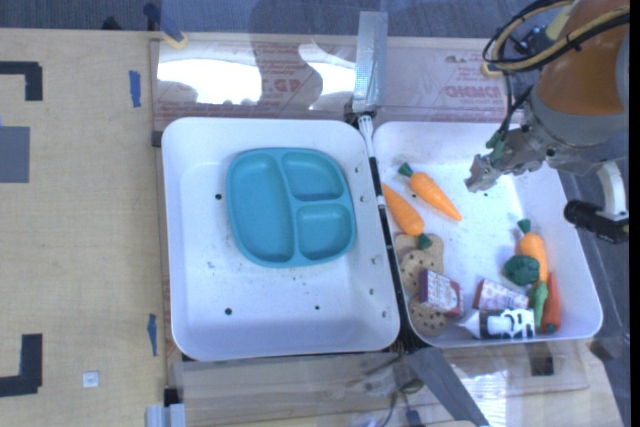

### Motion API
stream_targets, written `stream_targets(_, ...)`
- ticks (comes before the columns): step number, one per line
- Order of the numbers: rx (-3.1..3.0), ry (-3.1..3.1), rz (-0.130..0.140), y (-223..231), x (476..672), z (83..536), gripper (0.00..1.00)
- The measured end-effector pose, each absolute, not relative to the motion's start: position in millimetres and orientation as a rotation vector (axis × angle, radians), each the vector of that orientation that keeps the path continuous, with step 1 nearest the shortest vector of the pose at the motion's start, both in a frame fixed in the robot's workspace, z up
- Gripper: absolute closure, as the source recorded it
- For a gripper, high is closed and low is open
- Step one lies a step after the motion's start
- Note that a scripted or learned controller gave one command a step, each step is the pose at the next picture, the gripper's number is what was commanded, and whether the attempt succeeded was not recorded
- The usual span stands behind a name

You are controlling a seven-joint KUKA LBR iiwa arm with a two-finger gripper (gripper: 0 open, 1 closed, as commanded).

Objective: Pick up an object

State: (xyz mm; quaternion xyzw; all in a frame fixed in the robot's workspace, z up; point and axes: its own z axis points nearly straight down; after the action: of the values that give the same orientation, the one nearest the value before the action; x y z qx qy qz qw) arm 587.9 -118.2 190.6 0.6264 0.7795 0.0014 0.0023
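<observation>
The gripper [481,177], its grasp state unreadable, hovers at the carrot's [433,193] three o'clock; descending there risks closing on nothing.

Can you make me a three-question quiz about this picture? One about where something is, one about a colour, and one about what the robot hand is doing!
1. Where is the divided plate?
A. in the left bin
B. in the right bin
C. on the wooden bench

2. What colour is the plate?
A. red
B. teal blue
C. yellow

3. What is the gripper doing?
A. lifting the plate
B. squeezing a carrot
C. hanging over the right bin with nothing in it

Answers:
1. A, the plate lies on the floor of the left bin.
2. B, it is teal blue against the white bin.
3. C, the gripper is above a bare part of the right bin, apart from the nearest carrot, with nothing between its fingers.
</observation>
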Motion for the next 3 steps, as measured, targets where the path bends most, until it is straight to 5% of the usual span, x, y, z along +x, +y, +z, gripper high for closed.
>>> stream_targets(1, 1.966, 2.446, 0.003, -118, 587.7, 190, 0.0)
stream_targets(2, 2.166, 2.272, 0.002, -127, 606.9, 184, 0.0)
stream_targets(3, 2.187, 2.231, 0.026, -111, 632.9, 110, 0.0)
